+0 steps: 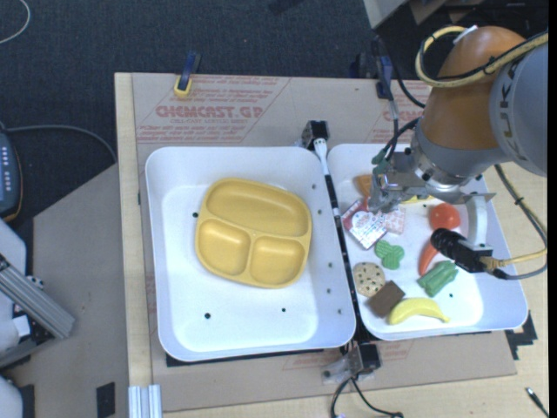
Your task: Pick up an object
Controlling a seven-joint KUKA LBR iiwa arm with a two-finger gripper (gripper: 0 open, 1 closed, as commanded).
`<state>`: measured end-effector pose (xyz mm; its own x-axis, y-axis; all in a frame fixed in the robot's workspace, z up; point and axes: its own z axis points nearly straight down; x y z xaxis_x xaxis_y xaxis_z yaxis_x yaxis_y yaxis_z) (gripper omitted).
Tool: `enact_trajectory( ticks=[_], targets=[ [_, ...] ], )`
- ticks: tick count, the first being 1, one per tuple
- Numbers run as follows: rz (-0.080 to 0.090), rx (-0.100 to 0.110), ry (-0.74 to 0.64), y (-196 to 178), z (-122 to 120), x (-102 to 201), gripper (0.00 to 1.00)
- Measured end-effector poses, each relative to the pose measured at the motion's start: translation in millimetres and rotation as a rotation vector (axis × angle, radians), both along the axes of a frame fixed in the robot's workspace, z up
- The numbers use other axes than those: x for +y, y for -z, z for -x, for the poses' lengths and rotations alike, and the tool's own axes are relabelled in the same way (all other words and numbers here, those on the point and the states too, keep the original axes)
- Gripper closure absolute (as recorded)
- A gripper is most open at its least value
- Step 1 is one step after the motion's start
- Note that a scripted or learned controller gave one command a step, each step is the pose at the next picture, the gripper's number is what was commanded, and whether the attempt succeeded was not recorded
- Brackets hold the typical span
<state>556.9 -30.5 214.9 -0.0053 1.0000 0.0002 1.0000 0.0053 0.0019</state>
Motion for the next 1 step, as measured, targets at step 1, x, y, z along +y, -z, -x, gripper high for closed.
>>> enact_trajectory(
  ticks=[1],
  targets=[
    [-0.001, -0.001, -0.001, 3.6, -13.8, 50.9, 1.00]
  ],
)
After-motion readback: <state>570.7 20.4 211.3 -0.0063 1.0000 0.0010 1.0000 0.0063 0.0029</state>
